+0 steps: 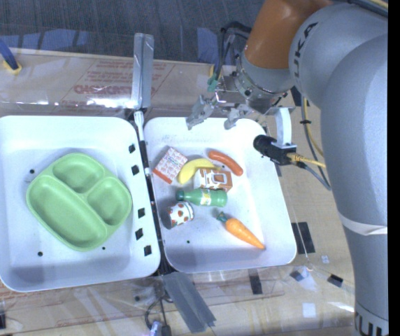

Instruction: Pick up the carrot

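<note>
So, from your overhead camera: the carrot (241, 232) is lying in the right bin (273, 250), down toward its near right corner, tilted with the green top pointing up-left and the orange tip pointing at the corner. Nothing is touching it except maybe the bin floor; the green bottle (202, 198) lies just up and left of it, on its side.

Your hand (214, 114) sits over the far rim of that same bin, well apart from the carrot, up at the back edge. Both fingers are spread with a clear gap between them and nothing in that gap, so it's open and carrying nothing. The grey arm with the orange band (277, 26) comes in from the right and covers a big chunk of that side.

The rest of the right bin is a little cluster in the middle: a banana (193, 168), a sausage (226, 161) just behind it, a small orange carton (214, 180) touching the banana, a wafer-like packet (170, 164) to the left, and a small white cup with red spots (180, 214) near the left wall.

Over in the left bin (11, 257) you've got a green divided plate (78, 200) sitting by itself. Both bins rest on the table (60, 82).
</note>
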Robot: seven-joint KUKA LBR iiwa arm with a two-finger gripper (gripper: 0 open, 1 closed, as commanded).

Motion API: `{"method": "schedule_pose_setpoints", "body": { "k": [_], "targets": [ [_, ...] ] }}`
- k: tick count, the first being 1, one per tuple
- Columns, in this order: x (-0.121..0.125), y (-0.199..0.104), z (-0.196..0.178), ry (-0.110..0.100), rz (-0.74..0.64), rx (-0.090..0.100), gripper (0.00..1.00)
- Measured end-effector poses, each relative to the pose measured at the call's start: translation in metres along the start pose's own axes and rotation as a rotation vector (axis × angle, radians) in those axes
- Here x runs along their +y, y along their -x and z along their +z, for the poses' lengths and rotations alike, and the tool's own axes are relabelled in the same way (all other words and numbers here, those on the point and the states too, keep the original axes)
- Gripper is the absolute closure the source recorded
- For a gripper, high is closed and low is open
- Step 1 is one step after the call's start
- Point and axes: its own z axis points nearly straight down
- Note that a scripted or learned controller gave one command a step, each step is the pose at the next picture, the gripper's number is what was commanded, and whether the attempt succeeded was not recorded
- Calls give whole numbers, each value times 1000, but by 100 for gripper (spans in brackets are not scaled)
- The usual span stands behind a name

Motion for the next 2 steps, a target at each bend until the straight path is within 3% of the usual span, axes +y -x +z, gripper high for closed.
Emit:
{"method": "schedule_pose_setpoints", "body": {
  "k": [1,2],
  "targets": [
    [-3,-16,3,-3,-83,1,0],
    [-75,23,96,-1,-92,0,0]
  ]
}}
